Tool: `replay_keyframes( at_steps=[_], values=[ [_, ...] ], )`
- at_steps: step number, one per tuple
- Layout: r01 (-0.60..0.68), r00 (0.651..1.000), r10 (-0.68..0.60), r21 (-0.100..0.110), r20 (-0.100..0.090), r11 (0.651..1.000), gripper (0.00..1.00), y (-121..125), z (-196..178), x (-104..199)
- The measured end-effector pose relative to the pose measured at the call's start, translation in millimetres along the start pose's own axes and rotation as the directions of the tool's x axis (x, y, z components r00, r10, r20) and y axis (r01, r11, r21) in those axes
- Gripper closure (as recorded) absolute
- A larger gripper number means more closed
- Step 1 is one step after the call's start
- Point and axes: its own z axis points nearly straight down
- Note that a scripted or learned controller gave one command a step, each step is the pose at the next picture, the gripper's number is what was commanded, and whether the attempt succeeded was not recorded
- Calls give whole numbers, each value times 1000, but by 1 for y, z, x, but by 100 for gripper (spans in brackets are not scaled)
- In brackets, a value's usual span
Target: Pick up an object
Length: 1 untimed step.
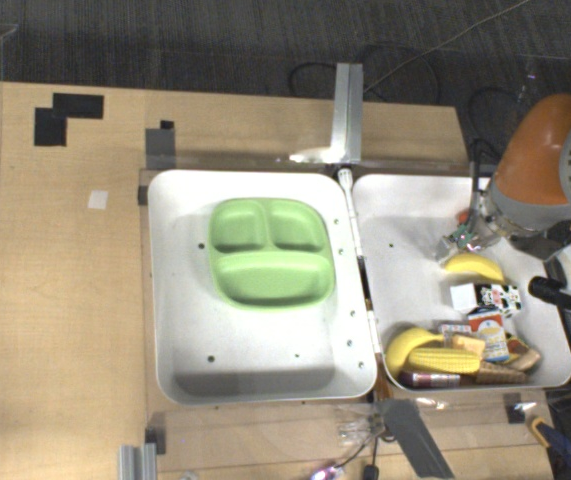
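Observation:
My gripper [460,238] reaches into the right bin [405,258] from the right, under the orange band of the arm [540,163]. Its tip sits at the upper left end of a small yellow banana [475,265] lying on the bin floor, touching or just above it. Below the banana lie a white block [464,295] and a small black-and-white carton [498,295]. A pile at the bin's front edge holds a larger banana [412,346], a corn cob [452,360], a red-and-white carton [489,330] and a purple pen [431,378].
The left bin [180,298] holds a green divided plate [268,251] near its middle. A metal divider rail [358,268] runs between the bins. A metal post [348,108] stands behind them. Cables lie on the dark floor at the back.

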Motion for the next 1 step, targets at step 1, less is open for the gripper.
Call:
replay_keyframes(
  at_steps=[1],
  values=[
    [-37,999,37,-1,1,999,100,50,-85,14]
  ],
)
